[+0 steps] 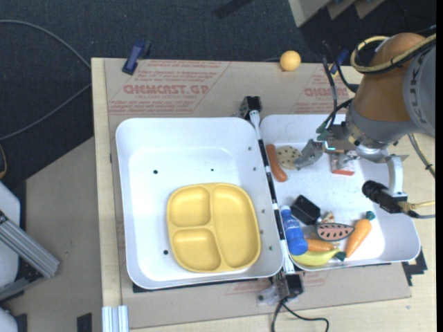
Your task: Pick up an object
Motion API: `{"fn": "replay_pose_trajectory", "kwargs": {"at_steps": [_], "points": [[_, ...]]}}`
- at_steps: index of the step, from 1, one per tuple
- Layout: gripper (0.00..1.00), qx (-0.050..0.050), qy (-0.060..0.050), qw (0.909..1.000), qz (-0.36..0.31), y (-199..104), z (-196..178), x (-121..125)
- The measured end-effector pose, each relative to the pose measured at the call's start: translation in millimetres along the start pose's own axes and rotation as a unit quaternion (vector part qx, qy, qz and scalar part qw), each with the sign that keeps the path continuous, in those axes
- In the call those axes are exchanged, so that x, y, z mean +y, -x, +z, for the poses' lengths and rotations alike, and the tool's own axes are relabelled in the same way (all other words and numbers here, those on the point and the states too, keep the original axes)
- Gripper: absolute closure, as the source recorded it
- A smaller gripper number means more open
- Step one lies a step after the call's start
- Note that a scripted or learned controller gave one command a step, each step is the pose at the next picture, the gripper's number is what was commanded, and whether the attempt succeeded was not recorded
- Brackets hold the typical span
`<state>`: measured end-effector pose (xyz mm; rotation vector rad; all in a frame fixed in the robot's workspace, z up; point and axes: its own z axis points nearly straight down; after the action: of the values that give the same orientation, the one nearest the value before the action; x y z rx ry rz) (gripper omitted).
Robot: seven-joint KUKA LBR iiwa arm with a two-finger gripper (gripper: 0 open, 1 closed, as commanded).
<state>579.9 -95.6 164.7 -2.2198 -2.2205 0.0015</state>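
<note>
My pincer hangs in the right bin, upper middle right of frame; whether it is apart or together I cannot tell. The sausage lies just left of it, long axis running top to bottom.

Yellow sectioned plate in left bin; orange ball on bench.

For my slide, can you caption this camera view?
Robot arm reaching over a toy-filled right bin, beside a yellow plate in the left bin.
</note>
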Motion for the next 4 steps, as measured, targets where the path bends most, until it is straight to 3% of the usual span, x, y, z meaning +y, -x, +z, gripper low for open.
{"fn": "replay_pose_trajectory", "kwargs": {"at_steps": [1, 2, 3, 4], "points": [[0.0, -0.001, 0.001, 1.0, 0.001, 61.5, 47.6, 39.4], [0.0, -0.002, 0.002, 1.0, 0.001, 125.0, 36.0, 71.0], [0.0, 0.0, 0.001, 1.0, 0.0, 78.9, 42.1, 46.6], [0.0, 0.0, 0.0, 1.0, 0.0, 95.4, 54.9, 27.9]]}}
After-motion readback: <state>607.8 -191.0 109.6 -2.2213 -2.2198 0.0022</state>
